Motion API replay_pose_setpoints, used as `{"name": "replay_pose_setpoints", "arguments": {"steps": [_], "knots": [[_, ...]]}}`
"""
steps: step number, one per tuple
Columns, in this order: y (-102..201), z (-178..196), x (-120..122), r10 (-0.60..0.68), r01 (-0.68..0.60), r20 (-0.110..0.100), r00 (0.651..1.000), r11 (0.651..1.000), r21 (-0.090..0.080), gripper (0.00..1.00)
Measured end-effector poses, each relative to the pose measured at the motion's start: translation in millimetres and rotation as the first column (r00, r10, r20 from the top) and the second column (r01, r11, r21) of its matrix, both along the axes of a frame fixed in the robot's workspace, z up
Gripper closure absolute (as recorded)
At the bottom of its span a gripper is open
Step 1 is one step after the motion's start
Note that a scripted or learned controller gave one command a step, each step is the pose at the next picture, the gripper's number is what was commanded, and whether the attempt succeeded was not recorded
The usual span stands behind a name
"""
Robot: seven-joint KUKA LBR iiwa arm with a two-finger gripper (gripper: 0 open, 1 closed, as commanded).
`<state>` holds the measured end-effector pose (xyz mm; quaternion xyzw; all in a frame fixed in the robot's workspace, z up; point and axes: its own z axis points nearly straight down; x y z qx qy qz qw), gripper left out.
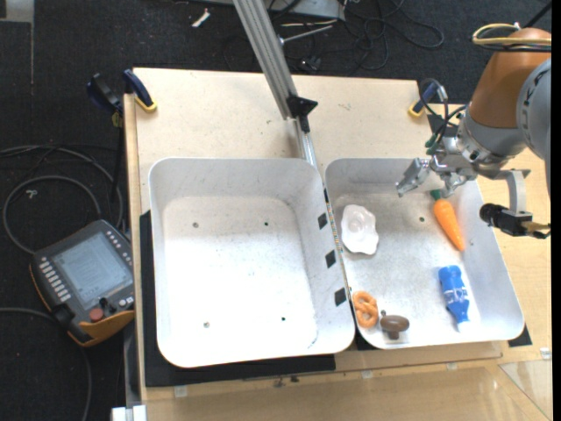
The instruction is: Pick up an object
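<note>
- Gripper (429,175) hangs over the right bin (491,318), fingers spread, holding nothing.
- Carrot (449,223) lies just below it.
- White lump (359,230) sits to its lower left.

Camera view: one fixed camera, mounted high above the bench (219,103), looking down at a slant. Takes in both white bins (175,182), set left of the fingers (412,181), plus surrounding floor. Moderately distant.
</note>
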<state>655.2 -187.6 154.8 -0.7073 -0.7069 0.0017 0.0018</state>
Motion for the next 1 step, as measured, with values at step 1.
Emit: {"name": "replay_pose_setpoints", "arguments": {"steps": [1], "knots": [[0.8,-53.6,-0.6,0.001,-0.001,0.001,1.000,1.000,0.000,0.00]]}}
